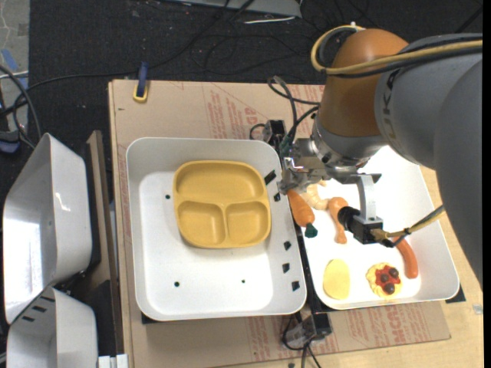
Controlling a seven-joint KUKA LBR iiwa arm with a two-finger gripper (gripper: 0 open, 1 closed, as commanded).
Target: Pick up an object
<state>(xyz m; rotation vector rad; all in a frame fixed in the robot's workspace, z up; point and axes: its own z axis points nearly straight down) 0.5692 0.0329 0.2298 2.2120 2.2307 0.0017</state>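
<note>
Orange carrot (301,208), green at its lower end, lies along the left wall of the right bin (439,276), and on my feed the gripper (294,179) hangs right over its upper tip. Whether the gripper is parted or closed I cannot tell from this angle (the wrist gets in the way), nor whether it touches the carrot. Just beside the carrot I see a pale orange drumstick (337,211). Nearer the front lie a yellow oval (335,279), a small pizza (384,278) and a sausage (409,257), each apart from the others. A yellow divided plate (222,203) sits in the left bin (149,236).
</note>
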